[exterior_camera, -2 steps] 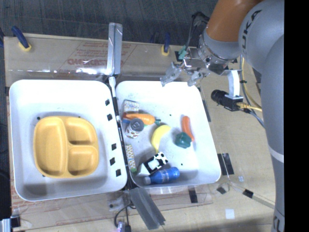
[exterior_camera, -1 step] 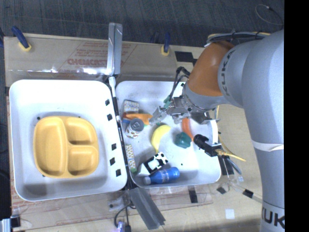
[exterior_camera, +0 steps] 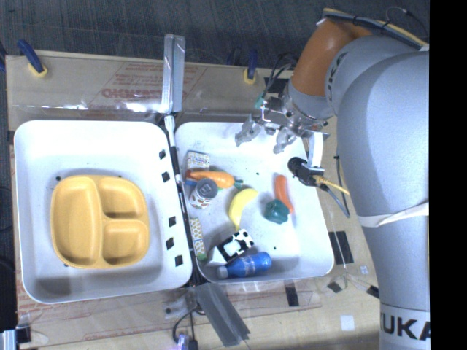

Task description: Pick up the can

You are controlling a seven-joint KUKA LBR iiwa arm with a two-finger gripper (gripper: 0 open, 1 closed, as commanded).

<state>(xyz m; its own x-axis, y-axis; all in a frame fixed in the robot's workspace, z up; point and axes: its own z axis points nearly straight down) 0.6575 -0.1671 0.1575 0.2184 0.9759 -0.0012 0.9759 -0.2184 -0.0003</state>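
Note:
The can (exterior_camera: 205,191) is small, with a grey lid and a blue side. It stands upright at the left side of the right bin (exterior_camera: 315,257), just below an orange carrot-like toy (exterior_camera: 212,177). My gripper (exterior_camera: 261,141) hangs over the far part of that bin, up and to the right of the can and apart from it. Its fingers (exterior_camera: 243,134) are spread open and nothing is between them.
A banana (exterior_camera: 242,205), an orange carrot (exterior_camera: 282,190), a teal toy (exterior_camera: 276,212), a black-and-white piece (exterior_camera: 235,246), a blue bottle (exterior_camera: 245,265) and a small packet (exterior_camera: 197,159) share the right bin. A yellow divided plate (exterior_camera: 100,219) lies in the left bin (exterior_camera: 29,141).

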